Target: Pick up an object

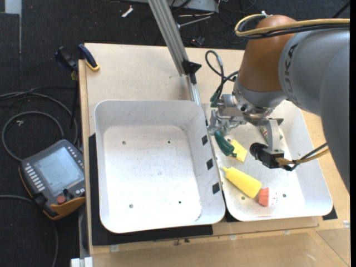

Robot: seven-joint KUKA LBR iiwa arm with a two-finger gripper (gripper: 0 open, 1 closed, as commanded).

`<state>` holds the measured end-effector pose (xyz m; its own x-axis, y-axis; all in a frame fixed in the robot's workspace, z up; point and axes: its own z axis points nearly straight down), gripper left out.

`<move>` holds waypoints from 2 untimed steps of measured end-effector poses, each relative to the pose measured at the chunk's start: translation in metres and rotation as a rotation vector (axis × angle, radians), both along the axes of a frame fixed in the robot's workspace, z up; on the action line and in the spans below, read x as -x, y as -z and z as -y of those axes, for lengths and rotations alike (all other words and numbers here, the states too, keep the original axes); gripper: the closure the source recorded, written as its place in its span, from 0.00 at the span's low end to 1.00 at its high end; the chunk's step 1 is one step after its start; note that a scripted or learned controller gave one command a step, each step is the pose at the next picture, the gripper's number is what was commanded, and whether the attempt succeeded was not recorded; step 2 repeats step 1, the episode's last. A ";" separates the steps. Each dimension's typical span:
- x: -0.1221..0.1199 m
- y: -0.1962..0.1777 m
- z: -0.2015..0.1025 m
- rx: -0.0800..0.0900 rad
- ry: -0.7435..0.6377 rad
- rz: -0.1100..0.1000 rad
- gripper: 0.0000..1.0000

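In the right bin [303, 193] a yellow cylinder [242, 181] with a red end [263, 196] lies near the front left corner. A smaller green and yellow object [229, 147] lies just behind it, close to the divide between the bins. My gripper [218, 128] hangs low over the right bin's left edge, directly above the green end of that smaller object. The grey wrist with its orange band [267, 54] covers the back of the right bin.
The left bin [111, 115] sits beside the right one, their rims meeting at the middle. An aluminium bar [169, 29] slants in from the back to the bins' shared corner. A teach pendant [53, 174] lies on the floor at left. A blue and yellow clamp [84, 57] grips the bench's back left corner.
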<state>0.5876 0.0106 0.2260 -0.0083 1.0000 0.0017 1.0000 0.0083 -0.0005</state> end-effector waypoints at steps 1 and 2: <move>-0.008 0.004 -0.049 0.000 0.000 0.001 1.00; -0.008 0.004 -0.049 0.000 0.000 0.001 1.00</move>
